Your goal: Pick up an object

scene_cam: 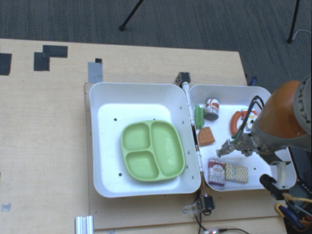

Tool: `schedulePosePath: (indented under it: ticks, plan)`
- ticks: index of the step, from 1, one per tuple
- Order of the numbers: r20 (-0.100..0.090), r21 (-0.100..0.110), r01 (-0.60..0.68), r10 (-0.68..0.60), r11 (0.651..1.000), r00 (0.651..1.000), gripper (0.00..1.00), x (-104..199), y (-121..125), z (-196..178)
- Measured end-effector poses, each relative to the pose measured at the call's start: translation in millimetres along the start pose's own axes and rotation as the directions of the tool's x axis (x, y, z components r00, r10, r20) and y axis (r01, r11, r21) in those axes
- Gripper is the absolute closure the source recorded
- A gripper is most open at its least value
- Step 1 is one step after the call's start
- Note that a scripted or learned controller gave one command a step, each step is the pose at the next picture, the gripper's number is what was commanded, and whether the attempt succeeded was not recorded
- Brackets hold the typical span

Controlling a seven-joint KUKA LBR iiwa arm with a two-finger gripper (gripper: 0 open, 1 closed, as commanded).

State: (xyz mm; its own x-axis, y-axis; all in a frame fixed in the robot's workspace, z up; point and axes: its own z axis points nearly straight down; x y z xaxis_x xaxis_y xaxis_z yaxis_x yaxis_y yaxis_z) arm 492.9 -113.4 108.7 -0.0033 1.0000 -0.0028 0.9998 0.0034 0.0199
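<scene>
1. In the camera view you look down on a pale wooden counter [44, 130] carrying two shallow white bins set side by side and touching along their inner walls.
2. The left bin [105, 126] holds a light green divided plate [153, 150] with three compartments, lying flat near the bin's middle and tilted a little off square.
3. The right bin [222, 94] holds the small things. A green stick-shaped item [199, 116] lies along its left wall, and a small can [211, 108] with a red and white label lies just beside it.
4. Below those you see an orange waffle-textured piece [206, 136]. Near the front wall a small red and white packet [216, 172] sits just beside a flat patterned beige packet [237, 173].
5. A red-orange curved object [237, 121] lies toward the right of that bin, partly hidden by cables and the arm.
6. The arm reaches in from the right, its orange band [285, 111] above the right bin. The hand [228, 149] hangs over the bin's middle, above bare floor between the waffle piece and the packets.
7. You cannot tell from this angle whether the hand is wide or narrow, and nothing shows in its grip.
</scene>
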Motion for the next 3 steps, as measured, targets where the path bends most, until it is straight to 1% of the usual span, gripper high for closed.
schedulePosePath:
  ticks: [1, 2, 3]
  plan:
    - [0.000, 0.011, -0.002, 0.002, 1.000, 1.000, 0.00, 13, -5, 22]
    - [0.000, 0.005, 0.000, 0.000, 1.000, 1.000, 1.00, 14, -2, 10]
    - [0.000, 0.005, 0.000, 0.000, 1.000, 1.000, 0.00, 14, -2, 10]
